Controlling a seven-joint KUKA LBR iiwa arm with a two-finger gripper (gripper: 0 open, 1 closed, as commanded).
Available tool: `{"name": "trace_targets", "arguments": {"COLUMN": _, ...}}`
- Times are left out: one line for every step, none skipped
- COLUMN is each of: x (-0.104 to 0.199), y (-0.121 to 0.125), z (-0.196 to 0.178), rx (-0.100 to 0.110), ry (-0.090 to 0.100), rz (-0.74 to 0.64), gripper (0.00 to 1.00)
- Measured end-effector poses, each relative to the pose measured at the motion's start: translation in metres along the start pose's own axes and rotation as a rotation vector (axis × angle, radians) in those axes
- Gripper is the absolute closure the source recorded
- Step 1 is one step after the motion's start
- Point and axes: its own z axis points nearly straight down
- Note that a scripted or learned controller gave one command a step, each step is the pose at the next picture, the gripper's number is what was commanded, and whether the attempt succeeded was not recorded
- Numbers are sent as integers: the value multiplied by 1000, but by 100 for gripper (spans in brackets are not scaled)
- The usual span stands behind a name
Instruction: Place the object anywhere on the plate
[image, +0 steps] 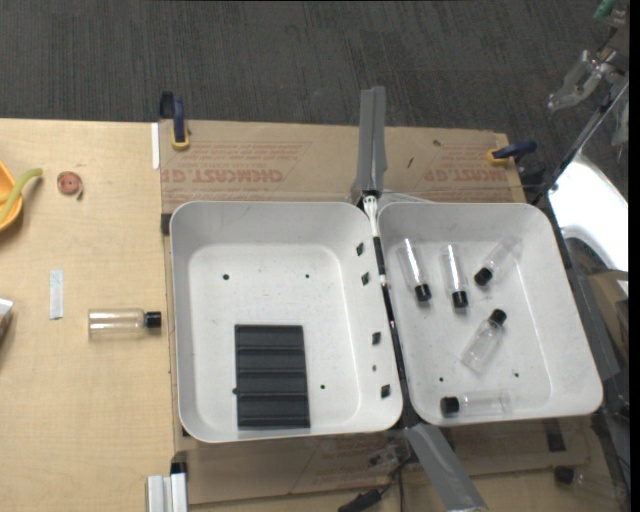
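Five vials lie loose in the right bin, the plate by the left bin's front edge. You want the lone front vial: grip across its body, lift clear of both rims, lower flat.

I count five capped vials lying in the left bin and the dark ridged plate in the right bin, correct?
Not quite: the bins are swapped. The camera view shows the five capped vials, one at, lying in the right bin, and the dark ridged plate sitting in the left bin. The count of five is correct.
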Motion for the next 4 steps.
{"name": "trace_targets", "arguments": {"x": -43, "y": 20, "z": -7, "rx": 0, "ry": 0, "rz": 102, "gripper": 0}}
{"name": "trace_targets", "arguments": {"x": -48, "y": 23, "z": -7, "rx": 1, "ry": 1, "rz": 234, "gripper": 0}}
{"name": "trace_targets", "arguments": {"x": -56, "y": 12, "z": -6, "rx": 3, "ry": 0, "rz": 366, "gripper": 0}}
{"name": "trace_targets", "arguments": {"x": -11, "y": -2, "z": -6, "rx": 4, "ry": 0, "rz": 520, "gripper": 0}}
